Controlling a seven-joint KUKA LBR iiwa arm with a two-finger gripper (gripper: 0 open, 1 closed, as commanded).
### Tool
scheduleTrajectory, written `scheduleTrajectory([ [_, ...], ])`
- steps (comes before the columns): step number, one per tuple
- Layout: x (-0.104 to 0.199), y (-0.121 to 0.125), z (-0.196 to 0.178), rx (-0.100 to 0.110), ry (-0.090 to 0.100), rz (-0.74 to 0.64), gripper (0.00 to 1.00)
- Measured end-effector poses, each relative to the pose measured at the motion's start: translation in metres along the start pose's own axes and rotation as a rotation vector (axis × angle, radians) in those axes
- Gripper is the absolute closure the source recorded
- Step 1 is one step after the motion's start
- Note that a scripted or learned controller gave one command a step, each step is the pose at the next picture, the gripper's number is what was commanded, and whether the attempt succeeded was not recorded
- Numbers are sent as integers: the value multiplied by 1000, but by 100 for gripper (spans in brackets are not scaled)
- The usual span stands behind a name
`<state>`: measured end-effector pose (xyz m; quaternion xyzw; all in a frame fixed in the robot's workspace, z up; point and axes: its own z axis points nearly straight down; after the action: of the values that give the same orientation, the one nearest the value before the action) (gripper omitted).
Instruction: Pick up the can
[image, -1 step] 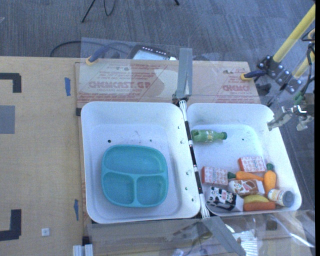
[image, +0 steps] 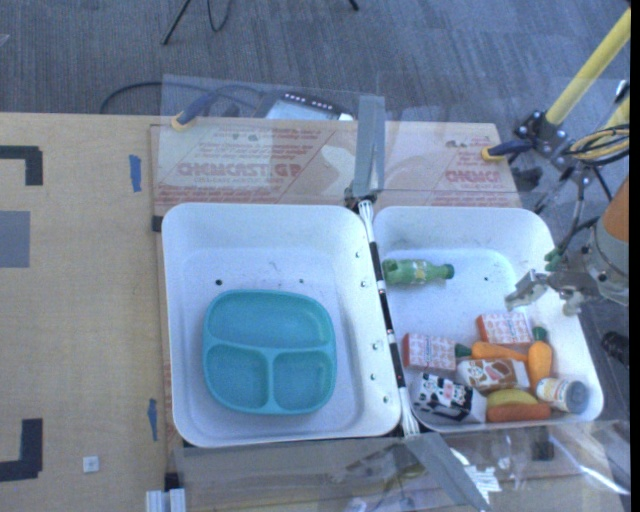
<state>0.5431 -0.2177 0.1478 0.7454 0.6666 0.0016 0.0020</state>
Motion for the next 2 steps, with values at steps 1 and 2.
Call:
scheduleTrajectory([
  [1, 6, 18, 12, -29, 1, 138, 0],
  [2, 7, 19, 13, -48, 2, 204, 0],
])
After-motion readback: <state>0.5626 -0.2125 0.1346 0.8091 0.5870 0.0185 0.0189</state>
